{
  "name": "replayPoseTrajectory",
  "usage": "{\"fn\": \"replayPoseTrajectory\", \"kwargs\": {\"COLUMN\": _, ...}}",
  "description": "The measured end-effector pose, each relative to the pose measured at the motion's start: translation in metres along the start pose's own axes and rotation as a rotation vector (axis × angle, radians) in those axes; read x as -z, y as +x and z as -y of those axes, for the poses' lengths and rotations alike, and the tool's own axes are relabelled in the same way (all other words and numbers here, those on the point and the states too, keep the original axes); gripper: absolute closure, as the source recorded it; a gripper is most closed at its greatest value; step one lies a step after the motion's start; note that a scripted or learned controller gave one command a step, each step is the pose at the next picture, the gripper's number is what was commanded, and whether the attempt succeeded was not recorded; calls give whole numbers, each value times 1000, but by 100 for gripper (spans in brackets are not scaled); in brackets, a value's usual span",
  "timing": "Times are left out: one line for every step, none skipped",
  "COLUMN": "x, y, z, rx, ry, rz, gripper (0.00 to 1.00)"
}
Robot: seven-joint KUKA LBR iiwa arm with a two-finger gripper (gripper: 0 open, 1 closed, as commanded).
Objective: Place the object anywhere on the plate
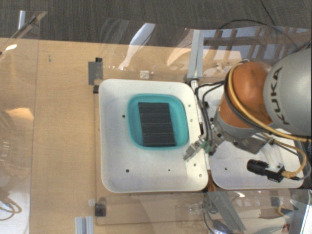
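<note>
A dark ribbed floor lies beyond the pale wooden bench (pixel 53 145), and clear panels throw glare across its far edge. Going from the left, the bench is bare wood up to the left bin (pixel 146 177), a shallow white tray with rounded corners. Toward its far side sits the plate (pixel 181 116), teal and squarish, and flat on its middle lies the object (pixel 157 124), a dark ribbed rectangular slab, well inside the teal rim. Next comes my pincer (pixel 194 149), low over the near right corner of that bin, beside the plate's corner and apart from the slab. I cannot tell from this angle how it is set, and I see nothing carried in it. Behind it my orange band and grey arm cover most of the right bin (pixel 234 174), where a small black cylinder (pixel 257 166) on a cable hangs over the white floor.

As I judge it, the placing is done: the slab rests on the plate by itself. What remains is for me to pull clear.
</note>
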State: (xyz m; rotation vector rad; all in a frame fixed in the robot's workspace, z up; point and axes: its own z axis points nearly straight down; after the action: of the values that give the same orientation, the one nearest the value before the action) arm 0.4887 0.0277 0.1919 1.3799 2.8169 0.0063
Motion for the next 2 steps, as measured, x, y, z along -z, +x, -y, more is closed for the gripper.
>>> {"fn": "replayPoseTrajectory", "kwargs": {"x": 33, "y": -51, "z": 39, "rx": -51, "ry": -1, "rz": 3, "gripper": 0}}
{"fn": "replayPoseTrajectory", "kwargs": {"x": -8, "y": -43, "z": 34, "rx": -46, "ry": 2, "rz": -1, "gripper": 0}}
